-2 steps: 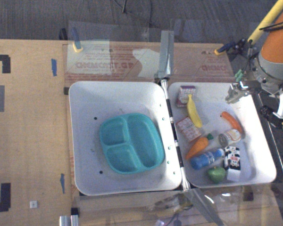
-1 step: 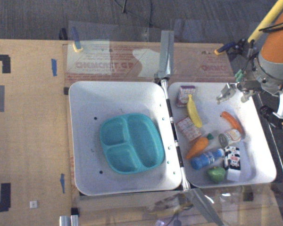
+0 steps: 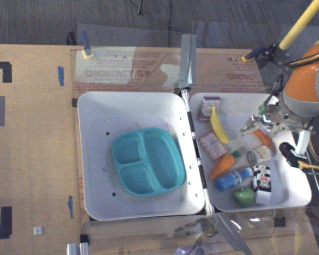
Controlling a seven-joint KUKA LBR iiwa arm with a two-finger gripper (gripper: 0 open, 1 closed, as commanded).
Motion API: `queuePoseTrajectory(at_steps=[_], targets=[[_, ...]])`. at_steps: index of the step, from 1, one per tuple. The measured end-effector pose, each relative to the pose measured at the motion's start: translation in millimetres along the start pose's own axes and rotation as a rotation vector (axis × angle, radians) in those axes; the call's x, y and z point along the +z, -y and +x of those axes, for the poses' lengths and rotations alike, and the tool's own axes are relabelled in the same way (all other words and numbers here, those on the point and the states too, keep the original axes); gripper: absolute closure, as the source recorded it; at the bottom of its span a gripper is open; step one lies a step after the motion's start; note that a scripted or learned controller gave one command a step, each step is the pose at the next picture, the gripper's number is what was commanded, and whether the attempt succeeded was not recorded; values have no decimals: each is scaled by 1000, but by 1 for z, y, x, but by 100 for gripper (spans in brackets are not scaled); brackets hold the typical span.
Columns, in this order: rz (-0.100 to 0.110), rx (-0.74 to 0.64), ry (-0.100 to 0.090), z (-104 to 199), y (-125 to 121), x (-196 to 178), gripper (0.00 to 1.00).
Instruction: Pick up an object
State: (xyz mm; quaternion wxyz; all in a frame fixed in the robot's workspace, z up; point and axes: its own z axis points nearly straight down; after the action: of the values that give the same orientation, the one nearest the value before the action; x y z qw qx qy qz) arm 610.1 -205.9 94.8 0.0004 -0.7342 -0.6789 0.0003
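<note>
Green pepper (image 3: 244, 196) and cow-print carton (image 3: 261, 178) sit nearest, at the right bin (image 3: 300, 193) front edge. Gripper (image 3: 259, 122) hovers low over that bin's back right; can't tell its finger state, nothing visibly held. Just beside it: small carrot (image 3: 263, 138), then a tin (image 3: 258, 154), banana (image 3: 218, 127), big carrot (image 3: 223, 166), blue bottle (image 3: 232, 178). Small carrot looks light, stiff, likely smooth; grip across its middle. Teal divided plate (image 3: 148, 162) is in the left bin (image 3: 95, 116).

Camera view: single fixed unit, mounted high above the desk (image 3: 32, 142), angled downward; covers both white bins (image 3: 95, 116) entire, floor strip beyond; arm (image 3: 303, 84) at right edge.
</note>
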Motion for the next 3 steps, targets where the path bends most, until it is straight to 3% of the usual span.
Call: queuePoseTrajectory(at_steps=[1, 2, 3], targets=[[1, 0, 1, 0, 0, -9, 100], [2, -121, -1, -3, 20, -48, 100], [3, -9, -1, -22, 64, -4, 100]])
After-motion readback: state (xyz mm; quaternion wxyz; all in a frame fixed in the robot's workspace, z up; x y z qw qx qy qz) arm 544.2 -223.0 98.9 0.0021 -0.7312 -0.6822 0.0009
